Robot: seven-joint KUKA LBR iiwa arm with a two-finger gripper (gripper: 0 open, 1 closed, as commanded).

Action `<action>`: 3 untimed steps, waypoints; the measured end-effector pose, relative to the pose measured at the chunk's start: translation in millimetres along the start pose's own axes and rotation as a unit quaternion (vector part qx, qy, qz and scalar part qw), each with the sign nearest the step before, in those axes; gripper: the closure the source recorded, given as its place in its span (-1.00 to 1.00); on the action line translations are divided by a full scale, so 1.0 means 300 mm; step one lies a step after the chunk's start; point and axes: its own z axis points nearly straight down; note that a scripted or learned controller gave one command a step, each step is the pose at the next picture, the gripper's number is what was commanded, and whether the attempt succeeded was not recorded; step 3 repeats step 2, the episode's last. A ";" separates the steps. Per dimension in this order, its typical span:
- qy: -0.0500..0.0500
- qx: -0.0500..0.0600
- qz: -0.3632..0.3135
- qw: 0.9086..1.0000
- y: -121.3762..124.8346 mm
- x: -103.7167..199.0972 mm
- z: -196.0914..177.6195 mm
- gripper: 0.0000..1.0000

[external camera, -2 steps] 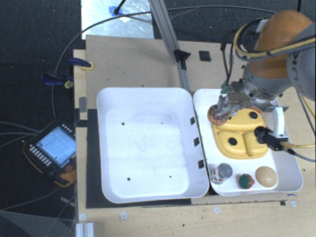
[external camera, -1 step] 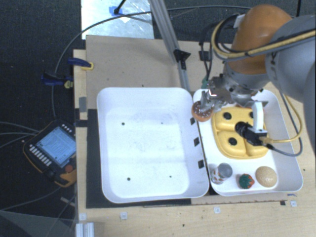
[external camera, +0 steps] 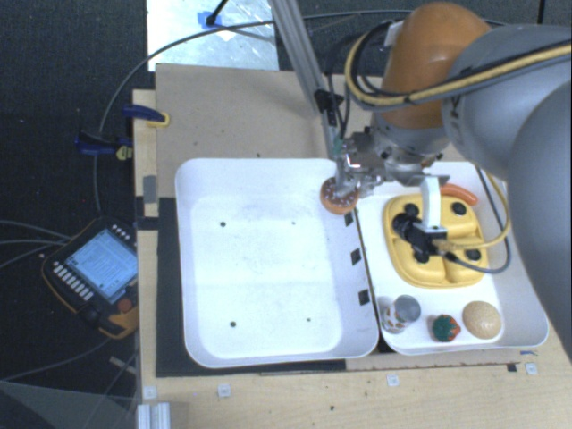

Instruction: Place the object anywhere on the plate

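Note:
A small brown round object (external camera: pixel 338 201) sits between the fingertips of my gripper (external camera: pixel 341 195), which is shut on it. Gripper and object hang over the right rim of the left bin (external camera: pixel 268 266), close to the divider between the two bins. The yellow plate (external camera: pixel 422 271) lies in the right bin (external camera: pixel 527 324), to the right of the gripper and slightly nearer the front. Dark marks show on the plate, and the arm's white fitting and black cable partly cover it.
Along the right bin's front lie a small grey cup (external camera: pixel 407 310), a green and red piece (external camera: pixel 445 328) and a tan egg-shaped piece (external camera: pixel 482 318). An orange piece (external camera: pixel 460 191) pokes out behind the plate. A teach pendant (external camera: pixel 96 271) rests left of the bench.

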 end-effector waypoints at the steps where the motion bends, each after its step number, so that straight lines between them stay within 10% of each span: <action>1: 0.000 0.000 0.000 1.000 0.042 0.155 0.013 1.00; 2: 0.000 0.001 0.002 1.000 0.041 0.145 0.013 -1.00; 3: 0.000 0.001 0.002 1.000 0.041 0.145 0.013 -1.00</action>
